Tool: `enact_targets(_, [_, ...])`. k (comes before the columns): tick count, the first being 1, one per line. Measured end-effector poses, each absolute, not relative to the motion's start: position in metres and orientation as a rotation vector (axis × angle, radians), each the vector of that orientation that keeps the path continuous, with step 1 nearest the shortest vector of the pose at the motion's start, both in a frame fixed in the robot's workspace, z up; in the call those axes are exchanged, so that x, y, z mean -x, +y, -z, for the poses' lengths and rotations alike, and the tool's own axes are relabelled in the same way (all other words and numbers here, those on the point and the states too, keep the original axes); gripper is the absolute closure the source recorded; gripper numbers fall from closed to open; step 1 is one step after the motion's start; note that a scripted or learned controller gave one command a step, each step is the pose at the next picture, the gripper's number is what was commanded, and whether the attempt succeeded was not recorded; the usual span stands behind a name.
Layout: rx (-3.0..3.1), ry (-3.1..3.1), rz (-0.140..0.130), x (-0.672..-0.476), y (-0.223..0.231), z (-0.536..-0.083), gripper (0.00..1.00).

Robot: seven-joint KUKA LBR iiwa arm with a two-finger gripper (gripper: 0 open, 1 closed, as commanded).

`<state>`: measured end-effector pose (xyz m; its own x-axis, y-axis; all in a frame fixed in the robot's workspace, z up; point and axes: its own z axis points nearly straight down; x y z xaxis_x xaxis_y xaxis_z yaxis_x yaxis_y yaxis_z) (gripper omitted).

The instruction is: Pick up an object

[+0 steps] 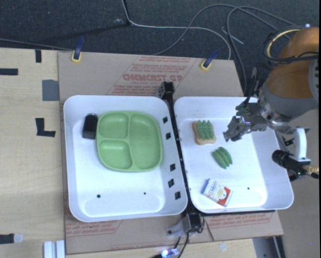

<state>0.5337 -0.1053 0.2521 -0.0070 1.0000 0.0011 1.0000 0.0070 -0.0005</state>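
Note:
In the right bin (268, 192) lie three things: a tan and green brush-like piece (204, 132) at the upper left, a small green ridged piece (222, 157) in the middle, and a white, red and blue packet (217, 192) near the front. My gripper (234, 131) hangs over the bin's upper right part, to the right of the brush-like piece and above the green ridged piece. Nothing shows between its dark fingers.
The left bin (80, 192) holds a green divided plate (130, 141) and a small black block (89, 126) beside it. A black clip strip (171, 138) runs between the bins. Cables (203, 20) lie across the dark mat behind the bench.

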Motion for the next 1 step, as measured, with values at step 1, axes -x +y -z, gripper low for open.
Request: enact_targets(1, [2.214,-2.227,0.001,-0.5335,-0.0590,-0.2546,1.00])
